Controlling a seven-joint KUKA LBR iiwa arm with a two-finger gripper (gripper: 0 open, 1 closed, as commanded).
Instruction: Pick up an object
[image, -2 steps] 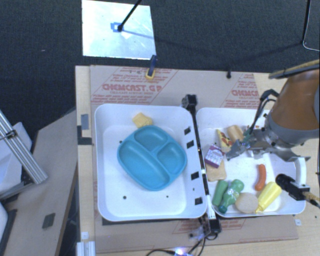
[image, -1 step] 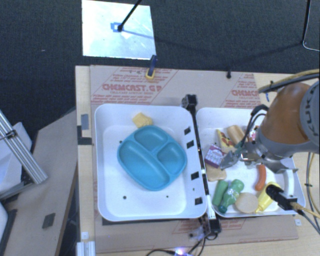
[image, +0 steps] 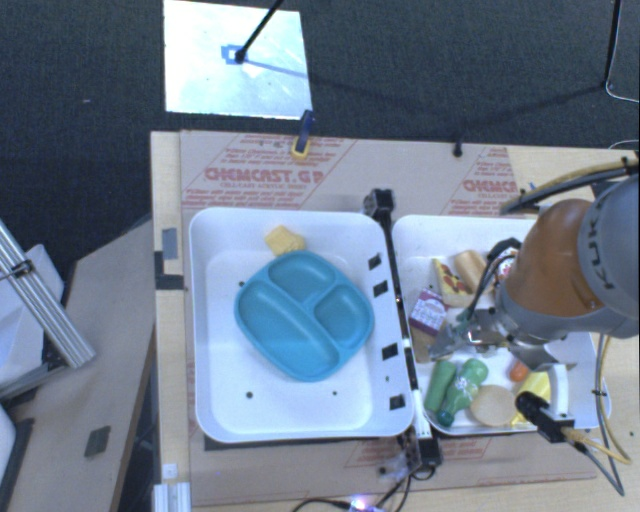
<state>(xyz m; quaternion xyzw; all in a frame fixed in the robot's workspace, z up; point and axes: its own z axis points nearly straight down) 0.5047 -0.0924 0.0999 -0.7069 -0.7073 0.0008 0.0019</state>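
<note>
Bench (image: 440, 165) carried protective paper printed "CHEMCAST GP" in red; dark carpet behind. Left white bin (image: 215, 400) held a blue divided plastic tray (image: 303, 314). Hand (image: 462, 332) hung over right bin's (image: 420, 232) toy food (image: 455, 385); grip state couldn't be told.

A grey arm (image: 610, 255) with a wide orange band (image: 548, 262), thin cables and a metal tool (image: 478, 330).
</note>
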